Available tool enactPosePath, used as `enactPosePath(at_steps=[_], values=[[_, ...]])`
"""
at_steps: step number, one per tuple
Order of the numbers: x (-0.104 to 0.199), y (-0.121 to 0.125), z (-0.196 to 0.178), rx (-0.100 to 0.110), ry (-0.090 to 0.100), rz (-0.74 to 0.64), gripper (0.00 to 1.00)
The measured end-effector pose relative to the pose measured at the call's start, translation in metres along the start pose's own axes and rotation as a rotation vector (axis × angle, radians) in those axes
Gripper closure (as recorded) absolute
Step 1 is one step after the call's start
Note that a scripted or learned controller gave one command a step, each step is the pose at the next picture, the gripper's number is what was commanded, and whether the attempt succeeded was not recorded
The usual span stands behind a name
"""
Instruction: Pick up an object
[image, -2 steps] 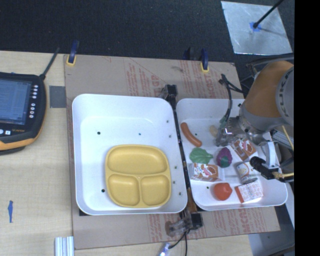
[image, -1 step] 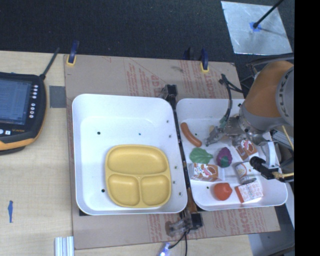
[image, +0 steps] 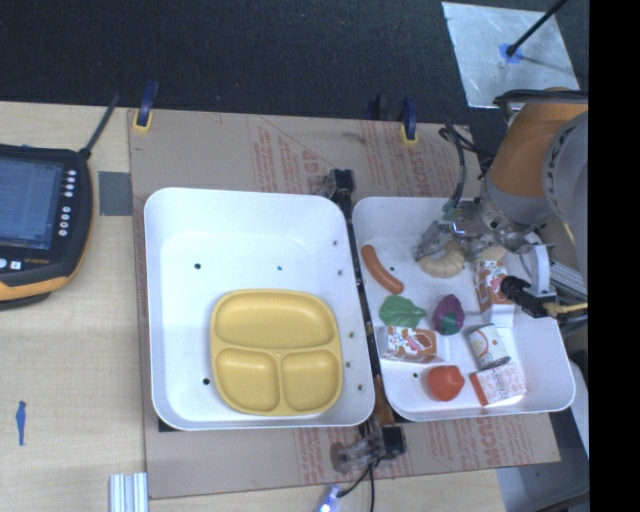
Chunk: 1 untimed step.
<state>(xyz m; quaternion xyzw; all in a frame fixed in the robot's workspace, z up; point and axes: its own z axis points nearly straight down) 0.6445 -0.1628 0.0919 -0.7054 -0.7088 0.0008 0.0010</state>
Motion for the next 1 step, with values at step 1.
enactPosePath(at_steps=[1], values=[[-0.0229, -0.0995, 0.0006, 0.002, -0.001, 0.001, 0.0]])
